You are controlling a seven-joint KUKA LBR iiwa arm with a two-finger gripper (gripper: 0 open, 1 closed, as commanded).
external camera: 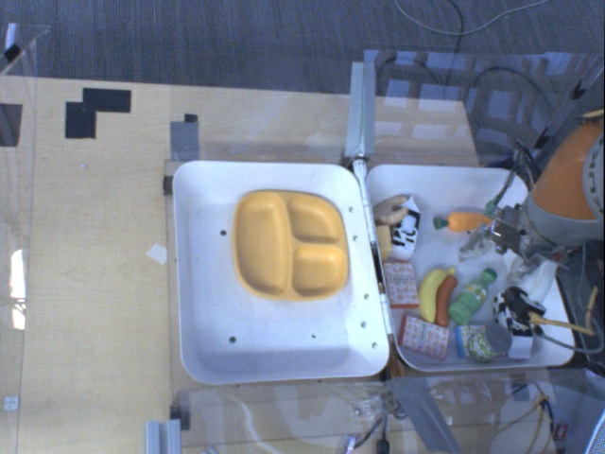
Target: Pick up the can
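Though the arm (567, 183) overhangs the right bin (416, 183), the fingers' (482, 239) spread is indiscernible.

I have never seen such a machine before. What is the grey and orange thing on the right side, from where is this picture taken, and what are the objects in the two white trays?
The grey and orange thing is a robot arm. It reaches in from the right, and its gripper, a two-finger claw, hangs over the right bin. Whether the claw is open or shut is too small to tell, and I see nothing held in it.

The picture comes from one fixed camera above the bench, looking down at a slant.

The left bin holds a yellow divided tray. The right bin holds toy food: a carrot, a banana, a green bottle, flat printed packets, and the can lying near the front edge, which the arm should pick up.
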